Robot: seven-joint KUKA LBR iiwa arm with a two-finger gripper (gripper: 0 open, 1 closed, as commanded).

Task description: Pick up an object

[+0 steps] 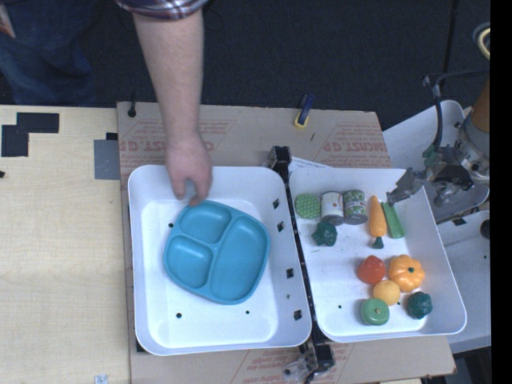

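I see a person's hand (190, 173) closed on the rim of a blue divided plate (217, 250). The plate lies flat just below the hand, long axis slanting down-right. Cardboard (336, 138) lettering beyond the hand is, I think, mirrored and unreadable.

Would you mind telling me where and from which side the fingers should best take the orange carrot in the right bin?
Grip the carrot across its thick middle, coming straight down from above. It lies flat, long axis running up-down in view, so close the fingers left-right. The green stick lies close on its right and the can on its left, leaving little room.
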